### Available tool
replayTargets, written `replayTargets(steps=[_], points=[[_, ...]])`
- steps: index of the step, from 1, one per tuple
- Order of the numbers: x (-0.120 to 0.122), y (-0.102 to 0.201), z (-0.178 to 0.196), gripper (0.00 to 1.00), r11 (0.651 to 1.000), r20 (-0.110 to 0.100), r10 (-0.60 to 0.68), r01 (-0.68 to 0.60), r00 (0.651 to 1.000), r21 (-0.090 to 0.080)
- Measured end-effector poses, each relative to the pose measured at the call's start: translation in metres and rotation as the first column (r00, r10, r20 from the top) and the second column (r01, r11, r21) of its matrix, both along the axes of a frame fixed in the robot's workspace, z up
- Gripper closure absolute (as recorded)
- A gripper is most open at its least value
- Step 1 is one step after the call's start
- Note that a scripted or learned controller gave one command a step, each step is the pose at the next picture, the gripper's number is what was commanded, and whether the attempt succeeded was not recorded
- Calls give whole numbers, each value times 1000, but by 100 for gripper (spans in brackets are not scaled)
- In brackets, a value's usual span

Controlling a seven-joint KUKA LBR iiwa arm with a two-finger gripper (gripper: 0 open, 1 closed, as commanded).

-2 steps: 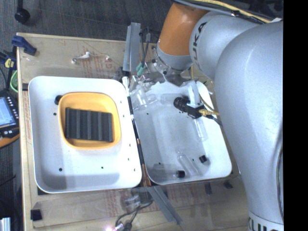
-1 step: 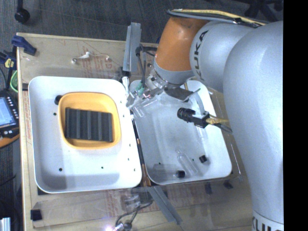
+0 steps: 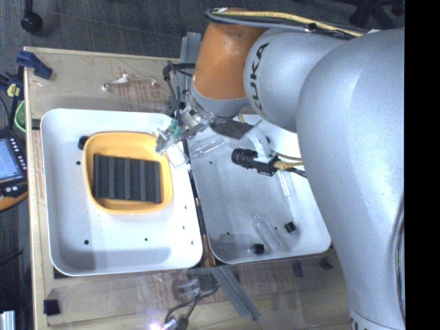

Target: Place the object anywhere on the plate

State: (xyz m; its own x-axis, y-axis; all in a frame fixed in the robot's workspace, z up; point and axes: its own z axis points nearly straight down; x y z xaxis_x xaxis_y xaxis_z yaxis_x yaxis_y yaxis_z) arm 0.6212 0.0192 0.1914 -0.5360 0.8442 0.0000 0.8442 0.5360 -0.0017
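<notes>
The end effector [image 3: 167, 140], its grip impossible to tell, hangs at the upper right edge of the yellow plate [image 3: 103, 150], which sits in the left bin [image 3: 117, 249] holding a dark ribbed object [image 3: 128, 178].

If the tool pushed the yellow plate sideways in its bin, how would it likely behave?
The yellow plate looks rigid and lies flat in the left bin, so it would probably slide rather than tip. Its raised rim may catch the tool. The dark grooved insert might shift.

Single fixed camera, mounted above the table [image 3: 89, 81], looking down at a slant on both bins; arm [image 3: 330, 102] enters from view's right.
</notes>
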Motion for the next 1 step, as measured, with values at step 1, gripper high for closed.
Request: replayTargets(steps=[1], points=[[0, 0, 0, 0, 1000, 0, -1, 1, 1000, 0]])
